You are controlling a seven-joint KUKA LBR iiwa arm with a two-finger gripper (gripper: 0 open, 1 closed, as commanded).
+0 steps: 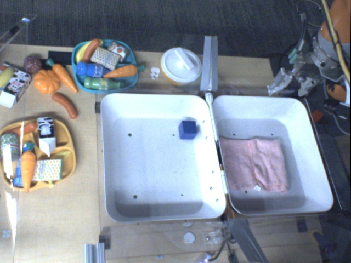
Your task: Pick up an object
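Blue cube [188, 129] in left bin [118, 201], end effector [290, 80] well apart

Open floor across most of left bin [115, 147], broken by a lone blue cube [188, 129] near its upper right. Pink cloth [254, 163] covering the middle of right bin [307, 147]. Metal rail [208, 64] standing above the seam between bins.

Bench [82, 223], 2 white bins [159, 210], toy food [64, 104]

my arm [334, 32] is cut off by the right edge, and my gripper [288, 81] is too small and cluttered to read its fingers.
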